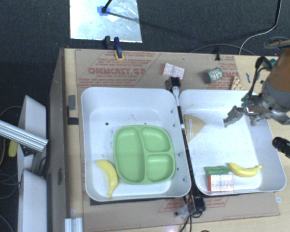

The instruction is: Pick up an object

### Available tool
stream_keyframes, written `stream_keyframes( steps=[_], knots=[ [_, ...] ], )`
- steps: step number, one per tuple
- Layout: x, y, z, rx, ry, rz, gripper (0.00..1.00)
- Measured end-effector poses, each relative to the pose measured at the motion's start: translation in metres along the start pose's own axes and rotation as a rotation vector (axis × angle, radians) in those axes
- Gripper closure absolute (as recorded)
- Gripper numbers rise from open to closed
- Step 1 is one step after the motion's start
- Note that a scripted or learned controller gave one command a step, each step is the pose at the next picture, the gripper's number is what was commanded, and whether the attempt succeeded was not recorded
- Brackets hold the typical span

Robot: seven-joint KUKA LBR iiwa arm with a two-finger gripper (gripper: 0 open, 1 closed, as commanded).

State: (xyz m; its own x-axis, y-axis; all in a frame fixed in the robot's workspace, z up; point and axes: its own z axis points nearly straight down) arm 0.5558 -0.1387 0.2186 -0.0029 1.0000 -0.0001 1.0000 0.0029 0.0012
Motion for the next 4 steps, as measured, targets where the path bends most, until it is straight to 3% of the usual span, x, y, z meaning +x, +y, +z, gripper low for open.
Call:
stream_keyframes(
  steps=[1,2,3,4],
  knots=[
    [0.032,0.038,0.08,0.001,0.0,-0.001,0.0],
    [0.037,0.095,0.134,-0.001,0.0,-0.001,0.0],
    [-0.046,0.085,0.133,-0.002,-0.003,0.001,0.0],
    [-0.069,0.056,0.033,-0.004,-0.003,0.001,0.0]
  ],
)
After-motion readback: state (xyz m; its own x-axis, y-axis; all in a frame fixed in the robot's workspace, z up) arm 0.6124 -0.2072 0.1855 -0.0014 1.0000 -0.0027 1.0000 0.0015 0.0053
